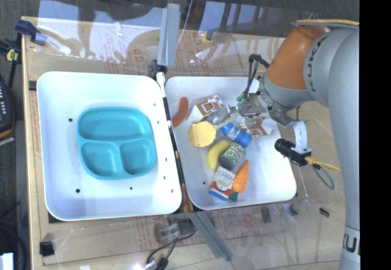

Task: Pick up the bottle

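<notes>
The bottle (pixel 233 151) lies in the right bin (pixel 275 183), a small one with a green label and a blue top (pixel 237 134) that points toward the back right. It rests among other toy food, against a banana and a carrot. My gripper (pixel 246 111) hangs low over the back of that bin, just beyond the bottle's blue top and next to a brown carton (pixel 210 107). Nothing shows as lifted from the bin.
Beside the bottle lie a yellow lemon (pixel 202 134), a banana (pixel 216 154), a carrot (pixel 241 178), a juice box (pixel 222 188) and a sausage (pixel 179 111). The left bin (pixel 55 189) holds a blue divided plate (pixel 116 142). A metal divider (pixel 169 134) separates the bins.
</notes>
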Motion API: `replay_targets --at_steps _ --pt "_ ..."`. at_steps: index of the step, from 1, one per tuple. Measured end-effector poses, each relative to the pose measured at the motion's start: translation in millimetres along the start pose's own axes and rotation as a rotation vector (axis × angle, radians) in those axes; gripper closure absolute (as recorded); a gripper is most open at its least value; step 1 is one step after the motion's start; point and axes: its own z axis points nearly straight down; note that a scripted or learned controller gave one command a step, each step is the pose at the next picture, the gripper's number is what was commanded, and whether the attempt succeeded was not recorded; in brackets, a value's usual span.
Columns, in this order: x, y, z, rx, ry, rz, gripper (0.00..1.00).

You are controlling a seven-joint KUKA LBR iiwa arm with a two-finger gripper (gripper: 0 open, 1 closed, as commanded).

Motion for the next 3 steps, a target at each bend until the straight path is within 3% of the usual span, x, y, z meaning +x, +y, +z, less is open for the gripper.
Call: replay_targets --at_steps 1,2,3 --pt "-0.5 18.3 59.7 -0.002 0.000 0.015 0.00" --pt "-0.1 18.6 49.8 -0.001 0.000 0.010 1.00" --pt "52.2 73.4 -82.5 -0.006 0.000 -0.085 1.00"
